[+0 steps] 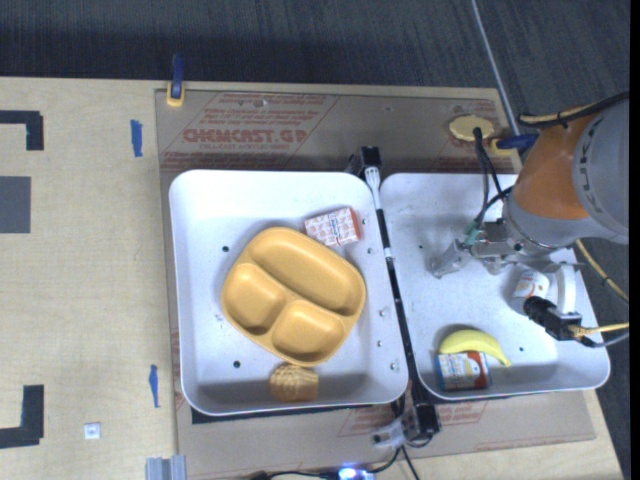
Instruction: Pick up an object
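The claw [447, 259] hovers in the right bin [590, 368], its spread unclear to me; drop squarely over the banana [474, 343].

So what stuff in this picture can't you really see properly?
- The red and white carton in the left bin: its print is too small to read.
- The can in the right bin: the banana lies against its top and its label is blurred.
- The round brown thing below the yellow tray: too small to identify.
- The gripper: too blurred to say how it stands.
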